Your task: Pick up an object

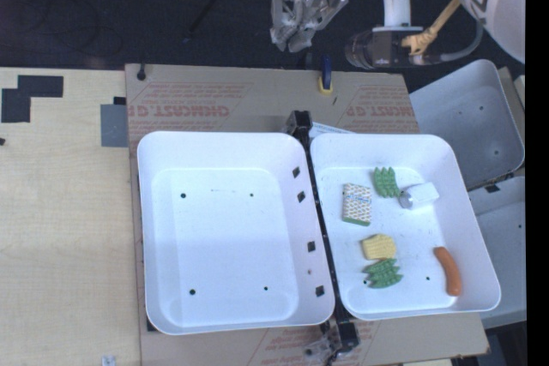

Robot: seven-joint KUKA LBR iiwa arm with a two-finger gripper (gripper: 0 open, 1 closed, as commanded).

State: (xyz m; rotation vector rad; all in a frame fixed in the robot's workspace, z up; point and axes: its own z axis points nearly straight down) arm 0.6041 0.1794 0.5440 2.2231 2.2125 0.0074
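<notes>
The claw (296, 34) hangs at the top of the view, above the far edge of the bench, well apart from both bins; nothing sits between its translucent, crinkled-looking fingertips, and whether it is released or clenched cannot be told. Grey and silver metal blocks form the wrist above it.

The objects to pick all lie in the right bin (480, 287), a shallow white plastic tray with rounded corners. A small patterned rectangular block (357, 203) lies near its middle. Just right of it is a green ridged piece (385, 182), touching or nearly touching a pale grey rounded lump (417, 195). Lower down sit a yellow ribbed piece (378, 247) and, just below, a second green spiky piece (383, 274). An orange sausage-shaped object (448, 270) lies apart near the right wall.

The left bin (154, 287) is the same smooth white plastic, dotted with small dark holes. Black clips (309, 246) join the bins. Both rest on a brown cardboard sheet (223, 103) with reddish print, over a pale wood-grain bench (60, 227). The background is dark, with cables.
</notes>
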